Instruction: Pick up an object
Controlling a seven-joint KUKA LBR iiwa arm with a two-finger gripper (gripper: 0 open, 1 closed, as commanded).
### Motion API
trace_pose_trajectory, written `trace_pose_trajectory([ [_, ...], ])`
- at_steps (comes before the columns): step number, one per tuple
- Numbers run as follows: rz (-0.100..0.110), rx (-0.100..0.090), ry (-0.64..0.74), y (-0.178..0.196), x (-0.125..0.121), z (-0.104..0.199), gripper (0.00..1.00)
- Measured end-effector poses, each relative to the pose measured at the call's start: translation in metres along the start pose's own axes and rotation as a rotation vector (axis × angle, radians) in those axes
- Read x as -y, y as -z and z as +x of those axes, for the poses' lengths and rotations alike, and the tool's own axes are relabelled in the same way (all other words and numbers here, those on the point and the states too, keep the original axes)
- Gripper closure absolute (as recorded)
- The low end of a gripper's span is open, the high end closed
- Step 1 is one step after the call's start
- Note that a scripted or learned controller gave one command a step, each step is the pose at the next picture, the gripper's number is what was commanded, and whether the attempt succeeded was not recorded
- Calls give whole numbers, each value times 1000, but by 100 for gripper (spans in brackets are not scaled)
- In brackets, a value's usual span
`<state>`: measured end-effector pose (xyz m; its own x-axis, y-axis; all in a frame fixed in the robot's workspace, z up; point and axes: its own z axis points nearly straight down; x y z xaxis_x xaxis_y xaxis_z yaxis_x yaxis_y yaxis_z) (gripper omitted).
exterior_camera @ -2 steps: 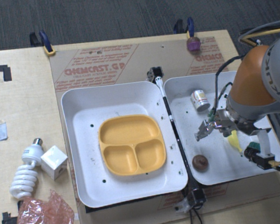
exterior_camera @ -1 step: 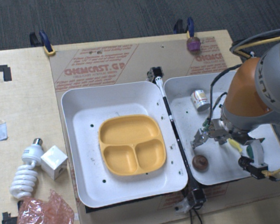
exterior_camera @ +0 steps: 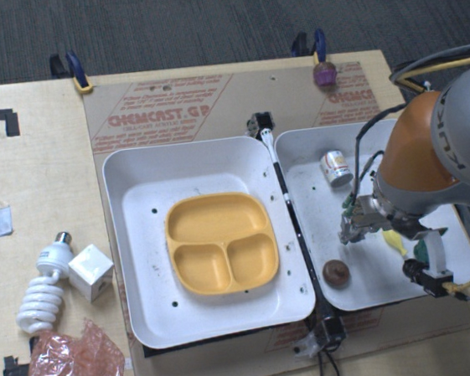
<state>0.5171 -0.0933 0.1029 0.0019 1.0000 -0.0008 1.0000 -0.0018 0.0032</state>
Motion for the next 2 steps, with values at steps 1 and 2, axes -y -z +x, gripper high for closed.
trace_pose_trajectory([
  [1, 1, 0, -1, -1, 0, 0, 0],
  [2, 3, -1, 0, -10, 23, 0, 0],
])
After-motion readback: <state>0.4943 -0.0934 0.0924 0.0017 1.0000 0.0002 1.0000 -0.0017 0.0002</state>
